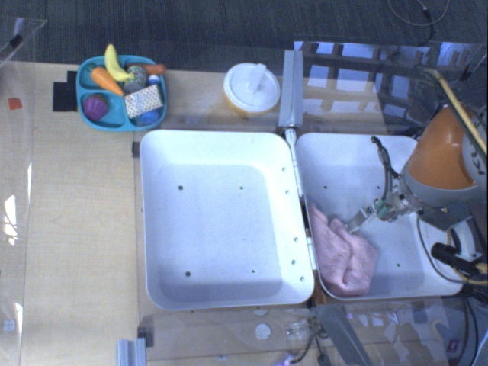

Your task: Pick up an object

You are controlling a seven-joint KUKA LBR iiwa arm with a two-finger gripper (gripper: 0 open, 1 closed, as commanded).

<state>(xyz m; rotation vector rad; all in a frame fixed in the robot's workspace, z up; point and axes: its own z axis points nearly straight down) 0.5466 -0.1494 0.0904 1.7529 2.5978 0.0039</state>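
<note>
The gripper (364, 216) reaches in from the right and hangs low over the right bin (343, 166), its slim metal fingers (358, 219) pointing down and left toward the top edge of a pink cloth (345, 252); the tips sit just at that edge, and whether they are spread or closed cannot be told from this angle, nor whether they touch the fabric. The cloth lies crumpled in the bin's near left corner, soft and folded over itself, pressed up against the wall that divides the two bins. Above the gripper the arm (440, 162) shows its orange band and grey housing, with black cables looping at the wrist. The left bin (221, 219) is a shallow white tray with rounded corners, smooth and matte, dotted with a few small dark holes. Both bins rest side by side on a pale wooden bench (69, 219), with a grey metal strip running along the seam between them. At the back of the bench stands a blue compartment plate (114, 122) bearing toy food — a yellow banana (114, 63), an orange carrot (104, 78), something purple and a speckled block — and beside it, farther right, a round white lidded container (252, 87) on a yellow base. A small black square lies just left of the plate. Clear plastic panels stand along the bench edges, catching reflections, and beyond the bench the floor is dark grey carpet with a thin cable looped across it.
</note>
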